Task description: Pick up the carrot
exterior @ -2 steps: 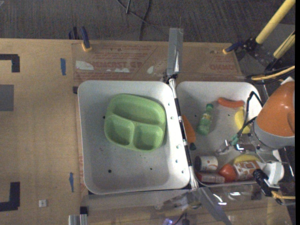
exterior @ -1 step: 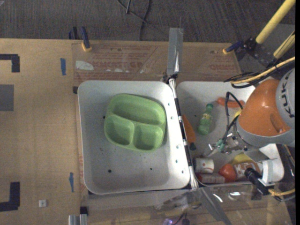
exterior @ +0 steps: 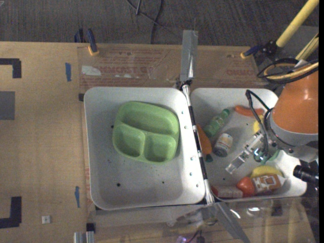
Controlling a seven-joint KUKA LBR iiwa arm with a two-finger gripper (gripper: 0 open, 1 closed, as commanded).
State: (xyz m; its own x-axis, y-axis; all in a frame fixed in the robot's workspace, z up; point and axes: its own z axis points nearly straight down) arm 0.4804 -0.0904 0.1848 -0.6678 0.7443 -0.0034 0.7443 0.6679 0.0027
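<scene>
Carrot (exterior: 204,142) lies along the left wall of the right bin (exterior: 220,184), just beside the divider, pointing down-right. Gripper (exterior: 243,158) hangs over the right bin, right of the carrot and well apart from it, near a small jar (exterior: 223,144); can't tell how wide it is parted, nothing visibly in it. Green bottle (exterior: 217,123) sits above the jar. Green divided tray (exterior: 146,131) sits in the left bin (exterior: 101,176).
</scene>
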